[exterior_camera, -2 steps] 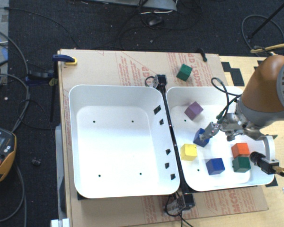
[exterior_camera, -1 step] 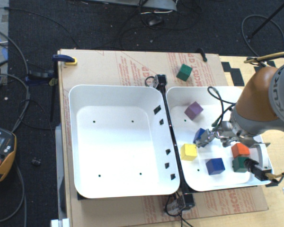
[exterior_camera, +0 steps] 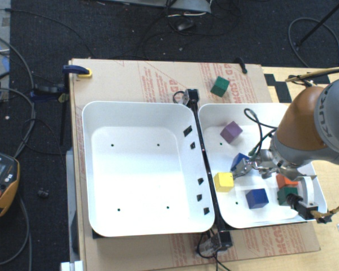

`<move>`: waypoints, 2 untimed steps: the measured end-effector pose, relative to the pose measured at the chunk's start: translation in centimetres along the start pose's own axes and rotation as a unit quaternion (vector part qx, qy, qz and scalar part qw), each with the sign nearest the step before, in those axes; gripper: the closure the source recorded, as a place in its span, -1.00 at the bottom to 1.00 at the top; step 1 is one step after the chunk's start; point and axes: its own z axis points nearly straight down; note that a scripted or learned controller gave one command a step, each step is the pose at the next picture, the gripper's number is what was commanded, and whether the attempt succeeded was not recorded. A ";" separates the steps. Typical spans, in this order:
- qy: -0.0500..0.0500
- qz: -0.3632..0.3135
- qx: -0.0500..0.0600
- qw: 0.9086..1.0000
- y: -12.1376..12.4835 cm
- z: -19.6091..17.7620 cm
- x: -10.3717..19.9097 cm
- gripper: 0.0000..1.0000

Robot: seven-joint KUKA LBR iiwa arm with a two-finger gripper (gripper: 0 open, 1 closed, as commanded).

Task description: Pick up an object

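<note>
Nearest the camera, a blue cube (exterior_camera: 257, 198) sits in the right bin (exterior_camera: 214, 114), with a yellow cube (exterior_camera: 224, 181) just beside it. My gripper (exterior_camera: 244, 167) hangs low over a small blue block (exterior_camera: 239, 161) beside the yellow one, whether it's open or closed I cannot tell. These cubes look light, rigid and fairly smooth, so I'd pinch across two flat opposite faces.

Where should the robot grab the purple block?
Probably straight down from above, pinching two opposite flat sides of the purple block. It sits alone on the right bin's floor, with bare space around it, so the hand's fingers could fit either side.
</note>
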 end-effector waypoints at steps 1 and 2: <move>0.000 0.000 -0.001 1.000 0.1 -1.2 0.0 1.00; -0.001 0.000 -0.003 1.000 0.4 -5.9 -0.9 1.00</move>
